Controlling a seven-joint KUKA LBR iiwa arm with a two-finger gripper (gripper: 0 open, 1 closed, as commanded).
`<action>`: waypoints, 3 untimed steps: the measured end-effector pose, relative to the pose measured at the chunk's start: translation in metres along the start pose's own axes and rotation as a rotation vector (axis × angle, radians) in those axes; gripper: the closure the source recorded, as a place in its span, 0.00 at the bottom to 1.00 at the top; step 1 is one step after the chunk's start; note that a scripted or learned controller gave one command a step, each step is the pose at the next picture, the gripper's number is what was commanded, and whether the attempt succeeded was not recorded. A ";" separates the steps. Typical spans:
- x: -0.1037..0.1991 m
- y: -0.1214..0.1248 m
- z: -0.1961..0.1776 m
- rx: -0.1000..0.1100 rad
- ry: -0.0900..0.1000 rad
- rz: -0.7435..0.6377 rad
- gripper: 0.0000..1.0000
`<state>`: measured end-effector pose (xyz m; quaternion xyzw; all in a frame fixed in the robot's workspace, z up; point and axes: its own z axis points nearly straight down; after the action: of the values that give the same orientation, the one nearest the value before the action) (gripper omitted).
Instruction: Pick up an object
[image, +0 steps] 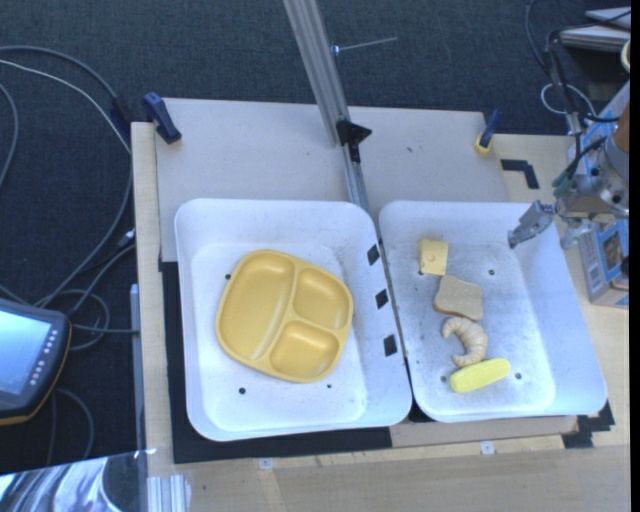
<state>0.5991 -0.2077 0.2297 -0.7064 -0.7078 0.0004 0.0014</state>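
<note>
Yellow divided plate (285, 314): left bin (200, 235), centre.
Right bin (570, 340): cheese cube (432, 256), bread slice (459, 298), shrimp (468, 340), corn cob (479, 376), all untouched.
Gripper (551, 225): upper right, fingers apart, holding nothing.

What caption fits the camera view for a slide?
Gripper open above right white bin holding four food items; yellow divided plastic plate in left white bin.
</note>
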 end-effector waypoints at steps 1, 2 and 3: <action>0.000 0.000 0.000 0.000 0.000 0.000 0.00; -0.005 0.006 0.046 0.003 0.000 0.001 0.00; 0.004 -0.002 0.099 0.005 0.002 0.001 0.00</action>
<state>0.5973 -0.2039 0.1305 -0.7068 -0.7074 0.0015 0.0037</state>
